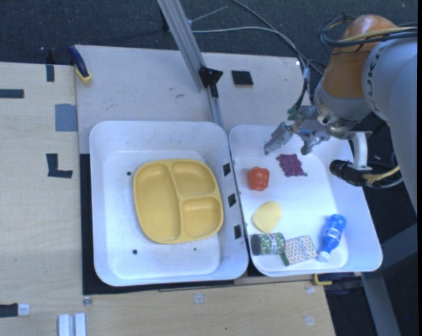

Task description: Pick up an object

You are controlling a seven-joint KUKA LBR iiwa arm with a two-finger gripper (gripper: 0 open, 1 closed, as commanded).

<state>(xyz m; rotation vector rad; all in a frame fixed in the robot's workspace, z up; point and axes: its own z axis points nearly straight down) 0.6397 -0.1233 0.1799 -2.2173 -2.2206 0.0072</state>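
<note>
No readable text anywhere. Faint dark lettering on the grey arm casing (395, 75) near the orange band, too blurred to make out. Printed wrappers on the small green can (268, 243) and the patterned packet (299, 249) in the right bin (357, 215), print too small to decipher. Label on the blue bottle (331, 235) likewise illegible. No numbers, brands or signs legible on the counter (29, 187).

Pale wood surface (29, 208) marked with dark tape patches (65, 116). Dark carpeted floor (71, 12) beyond. Metal post (186, 40) slanting upward; black cables (266, 30) trailing across. Even lighting.
</note>
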